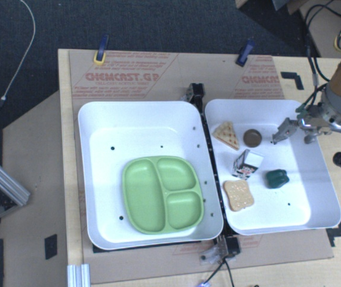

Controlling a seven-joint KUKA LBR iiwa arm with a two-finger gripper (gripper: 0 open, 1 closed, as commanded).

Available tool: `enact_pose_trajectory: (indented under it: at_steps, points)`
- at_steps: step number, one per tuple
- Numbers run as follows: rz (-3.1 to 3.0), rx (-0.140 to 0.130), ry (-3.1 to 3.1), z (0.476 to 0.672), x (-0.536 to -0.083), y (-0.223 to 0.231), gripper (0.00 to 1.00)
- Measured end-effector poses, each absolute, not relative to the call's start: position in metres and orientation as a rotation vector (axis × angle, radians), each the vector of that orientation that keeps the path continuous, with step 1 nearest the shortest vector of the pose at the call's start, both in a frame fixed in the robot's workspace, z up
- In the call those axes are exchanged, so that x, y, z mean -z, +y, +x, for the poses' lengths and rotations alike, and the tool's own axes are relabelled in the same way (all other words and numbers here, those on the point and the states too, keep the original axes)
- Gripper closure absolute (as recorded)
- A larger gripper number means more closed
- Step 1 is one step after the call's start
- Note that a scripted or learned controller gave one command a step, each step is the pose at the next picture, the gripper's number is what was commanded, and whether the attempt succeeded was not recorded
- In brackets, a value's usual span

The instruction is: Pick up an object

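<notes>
The right bin (313, 211) holds several small items: a tan wedge-shaped slice (227, 135), a brown round piece (252, 138), a small white and grey carton (246, 164), a dark green lump (276, 178) and a slice of toast (238, 195). My gripper (295, 133) hangs over the bin's upper right part, to the right of the brown round piece and above the green lump. Its fingers (282, 131) are spread open with nothing between them.
The left bin (98, 136) holds a light green divided plate (161, 193). A black clamp (195, 92) sits at the top between the two bins. Both bins rest on a brown cardboard sheet (158, 73) held by blue clips.
</notes>
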State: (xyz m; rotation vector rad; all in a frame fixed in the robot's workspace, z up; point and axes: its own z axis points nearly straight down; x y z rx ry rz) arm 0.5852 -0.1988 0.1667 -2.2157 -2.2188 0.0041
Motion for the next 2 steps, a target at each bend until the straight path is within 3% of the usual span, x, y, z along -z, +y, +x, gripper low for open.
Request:
enact_pose_trajectory:
  at_steps: [1,2]
  points:
    - [-2.218,-0.002,-2.22,0.587,-0.108,-0.193,0.0]
    - [-2.218,-0.004,-2.219,0.586,-0.083,-0.192,0.0]
